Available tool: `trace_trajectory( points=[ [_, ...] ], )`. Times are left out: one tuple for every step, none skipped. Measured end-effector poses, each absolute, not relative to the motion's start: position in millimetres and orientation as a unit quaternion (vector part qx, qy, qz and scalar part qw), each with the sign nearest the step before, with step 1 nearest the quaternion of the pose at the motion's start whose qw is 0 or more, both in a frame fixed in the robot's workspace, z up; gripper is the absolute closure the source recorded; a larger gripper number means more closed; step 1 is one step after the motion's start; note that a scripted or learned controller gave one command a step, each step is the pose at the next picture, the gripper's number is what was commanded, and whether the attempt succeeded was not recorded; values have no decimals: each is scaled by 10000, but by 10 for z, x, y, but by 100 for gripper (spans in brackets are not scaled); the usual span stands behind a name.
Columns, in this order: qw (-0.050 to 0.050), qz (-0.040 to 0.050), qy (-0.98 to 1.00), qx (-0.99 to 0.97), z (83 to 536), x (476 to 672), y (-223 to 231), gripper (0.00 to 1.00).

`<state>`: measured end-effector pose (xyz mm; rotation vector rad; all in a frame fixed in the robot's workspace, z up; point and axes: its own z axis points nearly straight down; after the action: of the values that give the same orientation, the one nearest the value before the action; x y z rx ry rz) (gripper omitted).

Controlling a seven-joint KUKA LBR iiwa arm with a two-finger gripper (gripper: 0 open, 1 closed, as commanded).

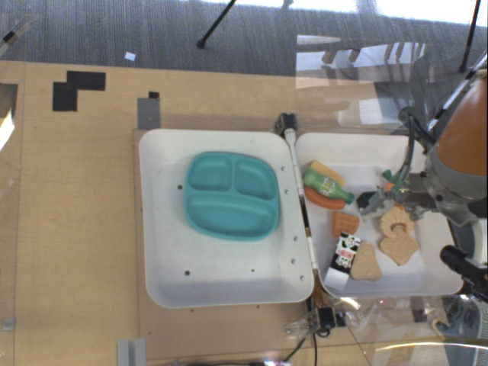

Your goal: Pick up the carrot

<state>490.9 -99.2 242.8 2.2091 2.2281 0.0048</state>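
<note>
The carrot [391, 181] appears as a small orange piece with a green end in the right bin [427, 284], just left of the arm's wrist. My gripper [383, 197] hangs low over the middle of that bin, right beside the carrot and partly covering it. Whether the carrot is held or merely touched cannot be told. The grey arm with its orange band [465, 139] comes in from the right edge.
The right bin also holds a green bottle [328, 183], a red sausage [323, 200], a waffle [345, 223], a black-and-white carton [347, 254] and several tan bread pieces [399, 246]. A teal divided plate [229, 195] lies in the left bin [164, 280].
</note>
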Motion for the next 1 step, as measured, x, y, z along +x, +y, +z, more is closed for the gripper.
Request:
trace_trajectory(
  points=[
    [24, 6, 7768, 6297, 1751, 5718, -1426, 0]
  ],
)
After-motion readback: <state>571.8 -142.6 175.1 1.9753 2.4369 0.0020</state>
